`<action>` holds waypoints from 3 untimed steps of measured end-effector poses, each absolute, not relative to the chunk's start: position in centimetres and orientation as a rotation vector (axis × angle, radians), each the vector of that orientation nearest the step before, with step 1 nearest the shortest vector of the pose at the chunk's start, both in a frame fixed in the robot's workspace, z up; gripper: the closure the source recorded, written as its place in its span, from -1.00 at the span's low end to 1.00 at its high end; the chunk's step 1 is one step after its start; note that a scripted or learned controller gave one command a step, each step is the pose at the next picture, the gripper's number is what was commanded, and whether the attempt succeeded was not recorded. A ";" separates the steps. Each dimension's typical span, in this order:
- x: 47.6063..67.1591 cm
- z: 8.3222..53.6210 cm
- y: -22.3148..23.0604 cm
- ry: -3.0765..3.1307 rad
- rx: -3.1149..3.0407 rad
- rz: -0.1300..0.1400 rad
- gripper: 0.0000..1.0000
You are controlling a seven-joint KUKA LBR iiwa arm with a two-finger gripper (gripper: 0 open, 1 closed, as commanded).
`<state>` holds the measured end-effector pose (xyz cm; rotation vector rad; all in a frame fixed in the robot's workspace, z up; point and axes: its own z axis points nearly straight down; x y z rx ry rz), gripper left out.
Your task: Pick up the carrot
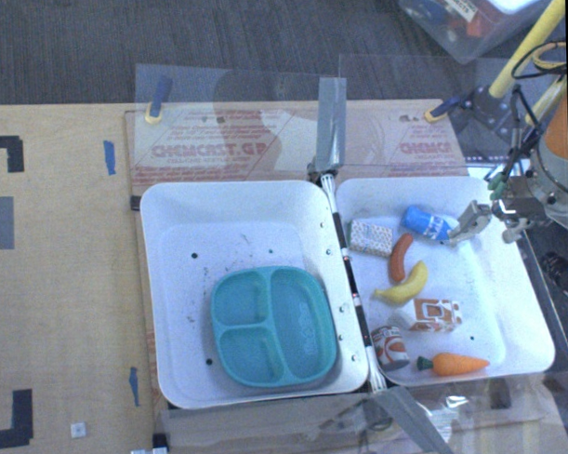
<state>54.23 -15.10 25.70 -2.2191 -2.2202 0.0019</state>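
Two white bins sit side by side on the counter (63, 304). The left bin (172, 216) holds a teal divided plate (273, 326) lying flat toward its near side. The right bin (521, 343) holds several things: the carrot (453, 363) lies along the near edge, beside a small can (390, 346) in the near left corner. Farther in are a small carton (436, 313), a banana (404, 285) touching a sausage (401, 256), a wafer block (371, 236) and a blue packet (427, 222). The end effector (472, 222) hangs at the far right side, just beside the blue packet, well apart from the carrot; how wide it stands I cannot tell.
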 end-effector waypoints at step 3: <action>56.0 8.8 -12.1 -2.568 -1.817 -0.006 -1.00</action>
